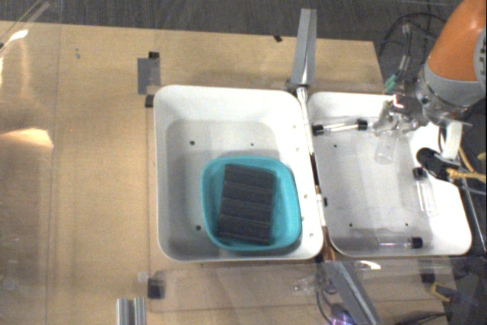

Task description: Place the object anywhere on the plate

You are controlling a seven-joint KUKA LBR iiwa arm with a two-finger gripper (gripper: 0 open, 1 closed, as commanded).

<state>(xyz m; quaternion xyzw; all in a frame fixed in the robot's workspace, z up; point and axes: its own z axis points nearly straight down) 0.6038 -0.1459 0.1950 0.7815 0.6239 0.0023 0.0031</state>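
Note:
A dark grey ridged block (246, 203) lies flat on the teal square plate (288, 198), in the front half of the left white bin (179, 125). It rests inside the plate's rim, slightly tilted. My gripper (389, 124) hangs over the back of the right bin (358, 194), well to the right of the plate and apart from the block. Its tip is pale and see-through, and I make out nothing held in it. The arm's orange band (460, 34) is at the right edge above it.
A grey divider post (304, 49) stands behind the seam between the bins. Clear tubes with black ends lie in the right bin at the back (338, 127), the right side (426, 194) and the front (396, 242). Cables (449, 164) hang by the arm.

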